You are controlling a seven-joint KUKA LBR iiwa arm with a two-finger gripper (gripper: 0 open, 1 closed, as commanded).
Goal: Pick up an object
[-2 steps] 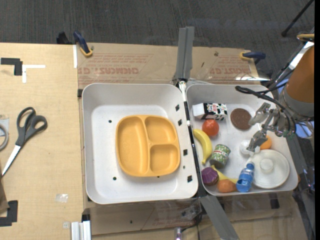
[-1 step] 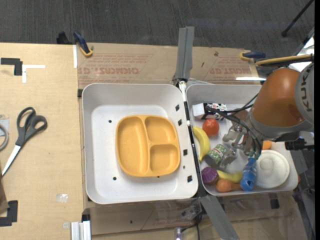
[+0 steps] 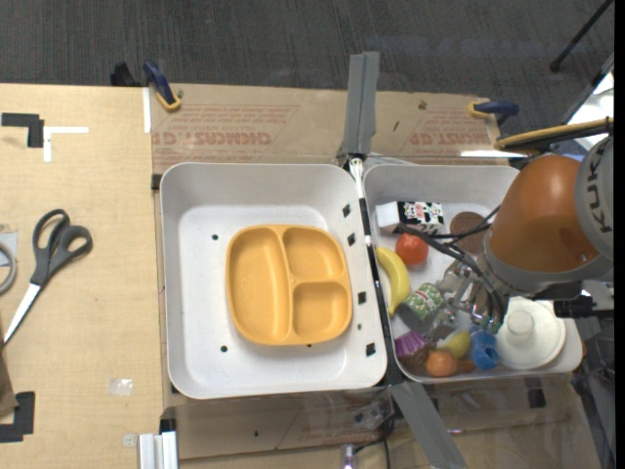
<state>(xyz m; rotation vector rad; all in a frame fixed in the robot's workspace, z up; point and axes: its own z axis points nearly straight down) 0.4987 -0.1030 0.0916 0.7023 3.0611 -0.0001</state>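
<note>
Left bin: yellow divided plate. Right bin: banana, tomato.

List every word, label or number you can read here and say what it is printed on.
Red print on the cardboard behind the left bin: upside down and mirrored from this view, too blurred to read with certainty.
Red print on the cardboard behind the right bin: likewise illegible.
"KU" in dark letters on the arm, cut off at the frame edge.
Black-and-white box in the right bin: pattern, no readable text.
</note>
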